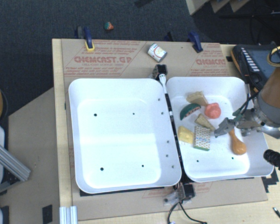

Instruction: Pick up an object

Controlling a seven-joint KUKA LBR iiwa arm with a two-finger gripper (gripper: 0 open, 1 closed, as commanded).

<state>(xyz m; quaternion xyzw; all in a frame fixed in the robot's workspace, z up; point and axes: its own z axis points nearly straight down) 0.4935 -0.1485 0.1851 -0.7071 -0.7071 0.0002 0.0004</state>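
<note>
Arm (pixel 273 101) comes in from the right, over the right bin (pixel 210 169). Hand (pixel 225 126) sits low in that bin, grey fingers pointing left and spread apart, released, nothing between them. Tips are just right of the tan wedge (pixel 204 121) and patterned block (pixel 202 137), not clearly touching either.

Right bin contents, all clustered near its middle: tan piece (pixel 196 97) at top, green slice w/ red edge (pixel 190 110) below it, pink ball (pixel 213 110) to the right of the slice, yellow lump (pixel 185 135) next to the block on its left. Orange pear-like toy (pixel 237 143) lies right beside the hand, under the wrist, partly hidden by it.

Left bin (pixel 84 90) sits alongside, touching the right one along the middle edge.

On the desk (pixel 60 125) behind the bins: small white box (pixel 157 52), blue clamps (pixel 88 36) at the back edge. Small toy (pixel 109 26) on the floor beyond.
</note>
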